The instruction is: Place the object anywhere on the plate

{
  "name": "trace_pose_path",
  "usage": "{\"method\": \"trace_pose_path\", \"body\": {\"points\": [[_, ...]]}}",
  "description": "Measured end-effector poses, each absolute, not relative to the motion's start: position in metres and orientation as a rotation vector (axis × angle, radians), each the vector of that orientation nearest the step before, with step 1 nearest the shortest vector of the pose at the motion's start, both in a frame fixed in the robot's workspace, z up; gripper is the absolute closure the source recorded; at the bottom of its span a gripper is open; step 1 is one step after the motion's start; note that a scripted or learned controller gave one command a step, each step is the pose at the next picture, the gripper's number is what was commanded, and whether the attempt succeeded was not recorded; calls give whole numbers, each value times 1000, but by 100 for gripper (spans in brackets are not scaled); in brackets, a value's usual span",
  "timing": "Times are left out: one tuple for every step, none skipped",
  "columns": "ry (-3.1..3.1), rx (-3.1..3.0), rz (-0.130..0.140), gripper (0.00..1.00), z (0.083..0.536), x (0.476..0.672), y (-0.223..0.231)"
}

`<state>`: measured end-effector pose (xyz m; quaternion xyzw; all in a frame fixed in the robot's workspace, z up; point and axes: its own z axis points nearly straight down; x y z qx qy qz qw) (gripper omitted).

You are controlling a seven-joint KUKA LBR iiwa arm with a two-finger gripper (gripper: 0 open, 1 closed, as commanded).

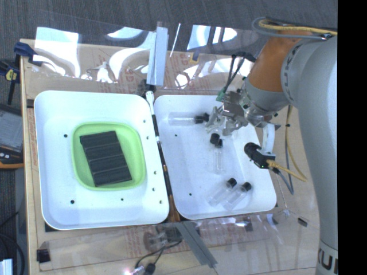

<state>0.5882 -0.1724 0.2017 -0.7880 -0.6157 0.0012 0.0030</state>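
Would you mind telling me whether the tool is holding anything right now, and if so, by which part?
It cannot be told: the tool hovers over the right bin near the clear vials, but no hold is visible.

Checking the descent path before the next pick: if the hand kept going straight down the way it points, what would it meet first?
Most likely the clear vial with a black cap lying just below the hand, or the floor of the right bin beside it; depth is hard to judge from above.
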Motion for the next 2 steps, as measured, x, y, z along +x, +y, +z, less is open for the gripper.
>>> {"method": "trace_pose_path", "body": {"points": [[-1930,-2471,4,0,202,588,-172],[-1943,-2465,3,0,252,604,-198]]}}
